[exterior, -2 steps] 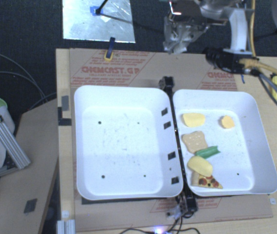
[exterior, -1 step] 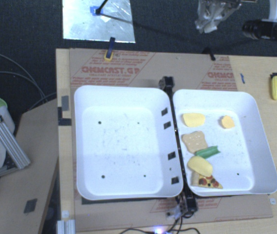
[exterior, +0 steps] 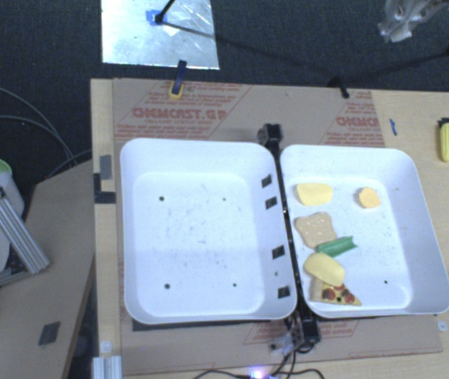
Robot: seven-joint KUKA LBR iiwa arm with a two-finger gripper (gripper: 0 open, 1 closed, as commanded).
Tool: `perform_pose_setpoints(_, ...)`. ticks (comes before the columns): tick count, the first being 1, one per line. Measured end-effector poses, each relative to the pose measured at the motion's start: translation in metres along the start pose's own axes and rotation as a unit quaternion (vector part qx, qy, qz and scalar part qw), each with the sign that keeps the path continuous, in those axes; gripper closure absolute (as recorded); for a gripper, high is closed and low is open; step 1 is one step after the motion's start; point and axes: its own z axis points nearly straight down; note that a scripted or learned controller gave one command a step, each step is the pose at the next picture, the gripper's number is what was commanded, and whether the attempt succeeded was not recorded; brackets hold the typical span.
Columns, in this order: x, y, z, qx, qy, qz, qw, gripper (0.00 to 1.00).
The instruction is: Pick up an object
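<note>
Gripper (exterior: 409, 10): high at top right, off the bins, blurred; fingers spread or pressed together, cannot tell.
Right bin (exterior: 425, 212): holds all the toy food.
Orange piece (exterior: 368, 198): upper right, well apart from the rest; probably light, stiff, smooth; easiest pick, pinch across sides.
Toast (exterior: 316, 229), green piece (exterior: 335, 246), pizza (exterior: 336, 294): touching or nearly, flat, harder.
Left bin (exterior: 185, 235): no target.

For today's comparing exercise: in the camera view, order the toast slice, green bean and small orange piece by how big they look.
Largest to smallest:
1. toast slice
2. green bean
3. small orange piece
The bean and orange piece look close, so that order is unsure.
</note>
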Motion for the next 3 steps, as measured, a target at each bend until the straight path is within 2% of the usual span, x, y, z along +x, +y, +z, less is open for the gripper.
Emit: perform_pose_setpoints(3, 0.16, -0.002, -0.001, 0.0, 0.003, -0.009, 1.0, 1.0)
